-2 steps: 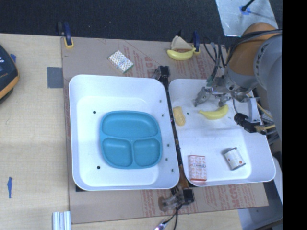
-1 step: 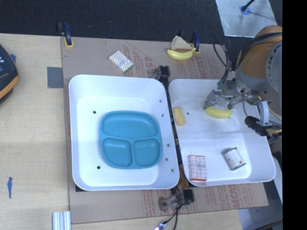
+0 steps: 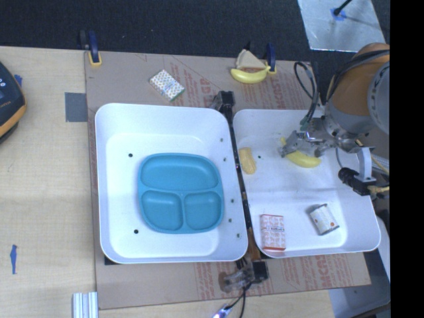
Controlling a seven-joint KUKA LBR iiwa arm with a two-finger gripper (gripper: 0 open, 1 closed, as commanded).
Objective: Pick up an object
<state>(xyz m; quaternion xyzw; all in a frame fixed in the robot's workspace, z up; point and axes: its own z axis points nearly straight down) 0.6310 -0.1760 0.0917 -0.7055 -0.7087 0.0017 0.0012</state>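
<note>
Claw (image 3: pixel 303 148) sits over a banana (image 3: pixel 305 159) in the right bin (image 3: pixel 358 234). Its grip state cannot be told. Small can (image 3: pixel 324 218) lies nearer the bin's front.

arm (image 3: pixel 358 85): reaches in from right | gripper (image 3: pixel 303 144): lowered, pointing left

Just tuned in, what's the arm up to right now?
The arm has reached into the right bin, and its gripper is down on a yellow banana-shaped piece near the bin's back. Whether it has a grip on it isn't clear. A small box, a can and a pale piece lie untouched in the same bin. The blue tray sits in the left bin.
</note>
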